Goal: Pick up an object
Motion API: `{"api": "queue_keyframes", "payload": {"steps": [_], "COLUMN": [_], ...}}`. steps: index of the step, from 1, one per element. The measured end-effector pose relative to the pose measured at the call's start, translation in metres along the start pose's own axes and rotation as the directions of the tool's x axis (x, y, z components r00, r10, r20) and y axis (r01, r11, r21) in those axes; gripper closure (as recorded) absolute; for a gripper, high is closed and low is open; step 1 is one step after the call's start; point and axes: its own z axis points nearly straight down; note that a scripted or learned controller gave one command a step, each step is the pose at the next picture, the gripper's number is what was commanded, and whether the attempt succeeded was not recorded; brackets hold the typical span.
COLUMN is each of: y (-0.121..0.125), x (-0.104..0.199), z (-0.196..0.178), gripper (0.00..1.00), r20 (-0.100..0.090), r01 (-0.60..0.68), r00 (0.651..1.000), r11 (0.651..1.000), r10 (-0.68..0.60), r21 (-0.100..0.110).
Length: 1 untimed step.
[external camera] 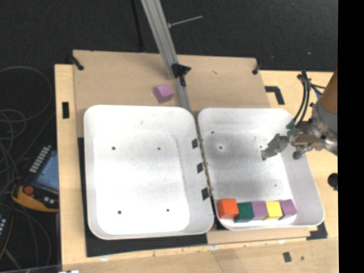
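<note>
Row of five small blocks lined up along the front wall of the right bin (296, 169), long axis of the row running parallel to the table's front edge: orange block (228, 207) at the end nearest the divide between the bins, then green block (245, 210), a pale purple block (260, 209), yellow block (274, 209), and a second purple block (288, 207) toward the table's right edge. End effector (273, 147) reaching in from the table's right edge, poised over the bare middle of the right bin, well apart from the row and nearer the table's back edge than any block. Open or closed state impossible to tell at this angle; nothing seen held. Row lying toward the table's front edge from the end effector, yellow block roughly in line with it. Left bin (94, 152) bare. One stray purple cube (164, 92) outside both bins, on the table behind the left bin, near the slanted metal post (165, 38).
</note>
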Motion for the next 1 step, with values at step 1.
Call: {"api": "queue_keyframes", "payload": {"steps": [1], "y": [0.1062], "x": [-0.0068], "z": [0.0418], "gripper": [0.00], "r20": [0.003], "r01": [0.010], "r00": [1.000], "r11": [1.000], "r10": [-0.010], "r21": [0.000]}}
